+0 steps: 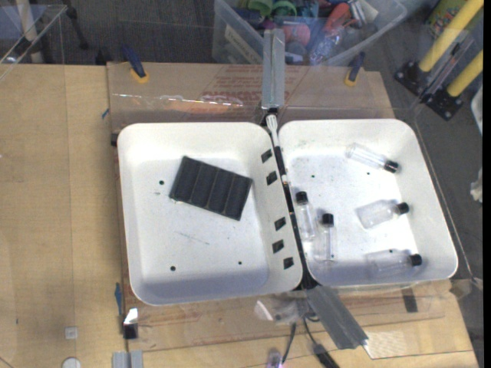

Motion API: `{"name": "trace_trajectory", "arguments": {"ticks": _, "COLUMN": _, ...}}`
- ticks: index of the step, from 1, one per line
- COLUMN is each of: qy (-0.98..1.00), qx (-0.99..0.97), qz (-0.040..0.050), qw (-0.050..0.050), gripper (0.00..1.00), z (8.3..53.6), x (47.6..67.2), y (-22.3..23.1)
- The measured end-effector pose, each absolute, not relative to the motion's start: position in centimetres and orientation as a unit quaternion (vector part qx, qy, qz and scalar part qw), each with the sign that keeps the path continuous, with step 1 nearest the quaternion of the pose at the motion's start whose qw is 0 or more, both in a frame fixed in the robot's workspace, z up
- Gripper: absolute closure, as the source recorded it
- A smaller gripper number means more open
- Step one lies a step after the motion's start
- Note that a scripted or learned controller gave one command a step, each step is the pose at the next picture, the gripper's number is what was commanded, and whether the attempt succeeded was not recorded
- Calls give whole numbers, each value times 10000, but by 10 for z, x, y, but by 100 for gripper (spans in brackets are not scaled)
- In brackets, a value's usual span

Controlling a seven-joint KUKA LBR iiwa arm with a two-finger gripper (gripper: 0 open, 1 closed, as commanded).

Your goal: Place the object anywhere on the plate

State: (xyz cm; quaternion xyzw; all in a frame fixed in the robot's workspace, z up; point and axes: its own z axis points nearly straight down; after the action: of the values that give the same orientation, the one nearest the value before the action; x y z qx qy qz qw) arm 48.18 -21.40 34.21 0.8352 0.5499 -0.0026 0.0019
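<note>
Two shallow white bins sit side by side on the desk: the left bin (138, 282) and the right bin (437, 228). The left bin holds one thing, a dark ribbed rectangular plate (211, 188), lying flat and slightly turned in the upper middle of that bin.

The right bin holds five clear vials with black caps, all lying on their sides. One vial (370, 158) is near the bin's upper right, one (377, 214) at mid right and one (390, 261) at lower right. The other two lie close together by the centre divider – the upper one (304, 211) and the lower one (325, 236). All five are apart from the plate, with the divider between them.

Five small black squares (271, 178) run down the divider.

I cannot tell whether the end effector is wide or narrow, nor how the vials lie relative to it.

At the top of the frame, beyond the desk, stands one clear tub (230, 21) of colourful items.
</note>
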Motion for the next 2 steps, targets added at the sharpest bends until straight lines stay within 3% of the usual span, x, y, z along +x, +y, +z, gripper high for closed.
{"name": "trace_trajectory", "arguments": {"ticks": 1, "qy": 5500, "qx": 8352, "qz": -28, "qw": 19, "gripper": 0, "z": 342, "x": 482, "y": -214}}
{"name": "trace_trajectory", "arguments": {"ticks": 2, "qy": 5503, "qx": 8349, "qz": -29, "qw": 27, "gripper": 100, "z": 352, "x": 482, "y": -214}}
